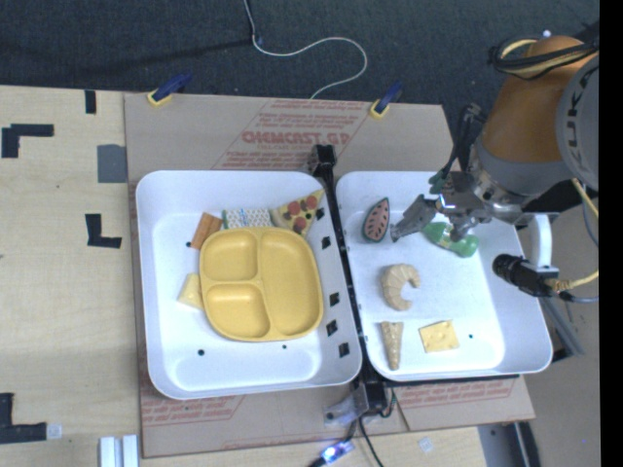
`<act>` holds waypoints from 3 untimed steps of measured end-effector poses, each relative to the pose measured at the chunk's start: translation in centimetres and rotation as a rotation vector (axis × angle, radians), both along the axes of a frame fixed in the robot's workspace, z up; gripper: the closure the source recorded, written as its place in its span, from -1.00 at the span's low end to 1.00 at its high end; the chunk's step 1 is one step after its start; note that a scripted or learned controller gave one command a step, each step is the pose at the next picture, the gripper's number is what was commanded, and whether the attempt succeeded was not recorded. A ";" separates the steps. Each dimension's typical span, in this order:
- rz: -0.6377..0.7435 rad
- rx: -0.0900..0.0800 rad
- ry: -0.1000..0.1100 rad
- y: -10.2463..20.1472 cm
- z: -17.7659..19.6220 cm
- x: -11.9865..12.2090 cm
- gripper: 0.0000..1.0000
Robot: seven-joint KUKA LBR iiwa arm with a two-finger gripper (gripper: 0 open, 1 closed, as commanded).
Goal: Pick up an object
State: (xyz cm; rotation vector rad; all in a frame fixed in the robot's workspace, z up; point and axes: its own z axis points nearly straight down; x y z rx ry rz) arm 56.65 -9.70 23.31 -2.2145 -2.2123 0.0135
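Observation:
My gripper (431, 227) hangs over the back of the right bin (506, 353), open, its fingers spread wide. One dark finger (405, 224) points left toward a watermelon slice (377, 220). The other finger sits over a green object (461, 243), which is partly hidden beneath it. Nothing is held between the fingers. In front of the gripper lie a croissant (399, 285), a yellow cheese wedge (439, 337) and a tan cone-shaped piece (391, 343).
The left bin (165, 358) holds a yellow divided plate (261, 282), with a pizza slice (300, 212), an orange piece (205, 230) and a pale yellow piece (189, 291) around it. A black divider (336, 261) separates the bins. A black cable plug (521, 272) juts out at the right.

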 end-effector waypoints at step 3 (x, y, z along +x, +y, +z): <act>0.002 -0.002 -0.008 -0.2 -10.3 0.3 -1.00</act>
